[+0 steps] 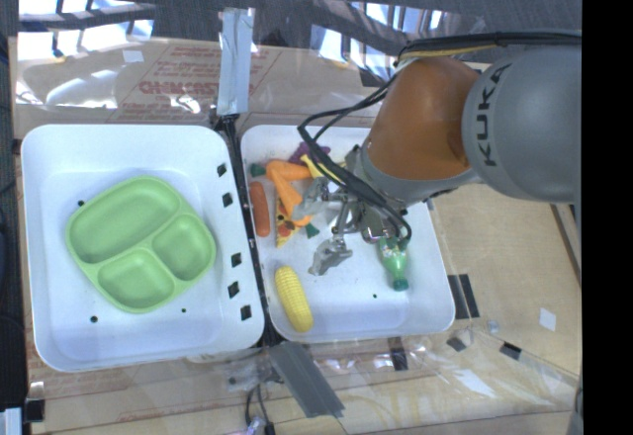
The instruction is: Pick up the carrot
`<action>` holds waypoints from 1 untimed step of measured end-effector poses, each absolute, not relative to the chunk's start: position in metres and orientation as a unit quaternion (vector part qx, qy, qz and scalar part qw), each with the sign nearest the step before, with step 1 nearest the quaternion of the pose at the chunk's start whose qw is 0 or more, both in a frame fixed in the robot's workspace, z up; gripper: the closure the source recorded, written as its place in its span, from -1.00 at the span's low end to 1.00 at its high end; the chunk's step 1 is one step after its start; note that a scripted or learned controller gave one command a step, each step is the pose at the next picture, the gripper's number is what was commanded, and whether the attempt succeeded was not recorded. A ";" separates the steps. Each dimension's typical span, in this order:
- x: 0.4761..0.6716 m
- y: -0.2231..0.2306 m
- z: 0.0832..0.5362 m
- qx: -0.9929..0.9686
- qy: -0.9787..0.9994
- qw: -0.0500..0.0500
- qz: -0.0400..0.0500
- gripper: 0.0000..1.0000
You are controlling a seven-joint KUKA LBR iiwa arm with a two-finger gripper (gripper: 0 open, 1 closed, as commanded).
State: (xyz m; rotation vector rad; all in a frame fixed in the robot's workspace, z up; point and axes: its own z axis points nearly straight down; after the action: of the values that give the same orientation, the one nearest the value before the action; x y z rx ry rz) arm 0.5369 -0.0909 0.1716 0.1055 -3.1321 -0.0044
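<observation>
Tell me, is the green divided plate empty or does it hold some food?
Empty. The green plate lies in the left bin, and all three compartments show only bare green surface.

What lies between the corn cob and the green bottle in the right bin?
In the camera view, bare white bin floor lies between the corn cob and the green bottle; the gripper hangs just above that stretch.

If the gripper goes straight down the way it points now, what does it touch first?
Probably the bare white floor of the right bin: the gripper points down between the corn and the green bottle. Depth is unclear.
</observation>
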 end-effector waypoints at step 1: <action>0.551 -0.093 0.094 0.035 -0.999 -0.003 0.000 -1.00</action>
State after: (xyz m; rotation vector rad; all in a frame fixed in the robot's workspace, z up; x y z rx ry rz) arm 0.5506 -0.0932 0.0937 0.1109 -3.1454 -0.0001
